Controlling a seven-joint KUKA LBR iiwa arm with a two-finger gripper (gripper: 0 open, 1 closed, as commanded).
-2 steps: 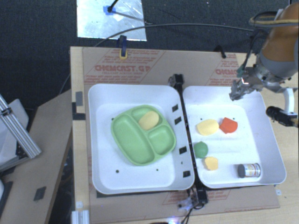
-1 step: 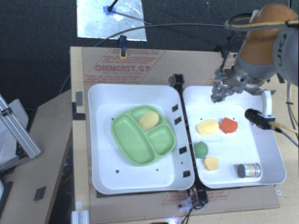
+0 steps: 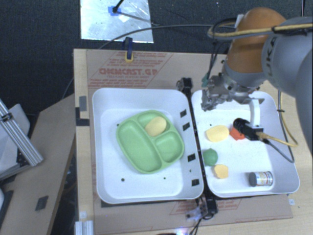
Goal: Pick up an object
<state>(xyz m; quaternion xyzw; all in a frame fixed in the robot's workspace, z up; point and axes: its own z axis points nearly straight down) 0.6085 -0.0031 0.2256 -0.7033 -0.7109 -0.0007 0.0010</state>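
Note:
My gripper (image 3: 210, 102) hangs over the far left corner of the right bin (image 3: 281, 151), below the orange band of the arm. Nothing shows in its grasp. In front of it in that bin lie a pale yellow oval piece (image 3: 217, 133), a small red-orange piece (image 3: 237, 134), a green ball (image 3: 210, 156), a small yellow chunk (image 3: 221, 171) and a metal can (image 3: 260, 178) on its side. The yellow oval piece is the nearest to the gripper, a short way in front of it.
The left bin (image 3: 107, 146) holds a green divided plate (image 3: 142, 148) with a yellow food item (image 3: 156, 126) in its far compartment. A black divider with clips (image 3: 193, 141) runs between the bins. A yellow cable (image 3: 279, 141) trails from the arm over the right bin.

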